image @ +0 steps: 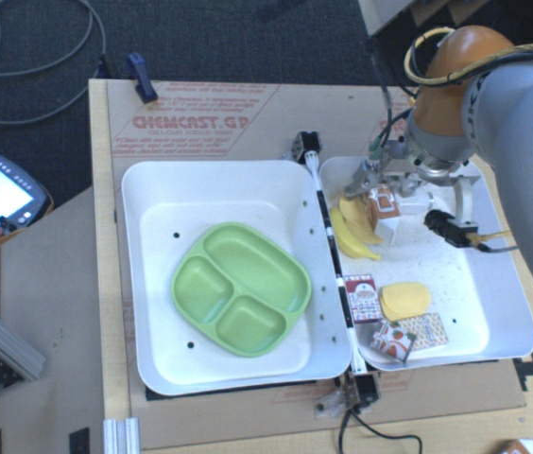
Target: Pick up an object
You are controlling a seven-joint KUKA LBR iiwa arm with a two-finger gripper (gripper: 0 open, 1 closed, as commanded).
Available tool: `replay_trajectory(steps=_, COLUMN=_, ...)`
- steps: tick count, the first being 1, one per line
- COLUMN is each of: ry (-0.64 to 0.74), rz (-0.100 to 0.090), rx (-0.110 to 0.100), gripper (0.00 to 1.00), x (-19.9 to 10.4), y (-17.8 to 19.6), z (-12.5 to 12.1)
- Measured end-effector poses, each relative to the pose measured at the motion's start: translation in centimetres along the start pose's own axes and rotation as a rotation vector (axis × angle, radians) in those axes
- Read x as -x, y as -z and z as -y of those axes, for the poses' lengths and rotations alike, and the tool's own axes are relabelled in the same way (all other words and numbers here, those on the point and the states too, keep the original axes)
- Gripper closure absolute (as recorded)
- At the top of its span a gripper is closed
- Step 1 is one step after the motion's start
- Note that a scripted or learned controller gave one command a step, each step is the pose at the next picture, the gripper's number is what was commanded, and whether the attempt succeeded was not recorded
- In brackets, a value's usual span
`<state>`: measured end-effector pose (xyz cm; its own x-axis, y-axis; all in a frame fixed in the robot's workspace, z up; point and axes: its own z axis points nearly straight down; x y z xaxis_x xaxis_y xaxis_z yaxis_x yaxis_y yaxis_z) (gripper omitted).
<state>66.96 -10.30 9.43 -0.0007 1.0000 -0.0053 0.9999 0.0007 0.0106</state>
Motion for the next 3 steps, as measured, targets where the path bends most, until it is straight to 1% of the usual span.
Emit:
replay_trajectory(steps=1, ry=0.000, rz=0.001, rx=0.001, gripper=0.00, x=-0.6, y=0.1, z=-0.1)
replay_trajectory(steps=2, ry=0.001, rz=0.003, rx=0.012, gripper=1.00, x=-0.7, y=1.3, z=-0.4)
replay_trajectory(steps=3, ry=0.001, rz=-0.006, rx=-0.009, gripper=1.00, x=-7.8, y=9.2, z=3.0)
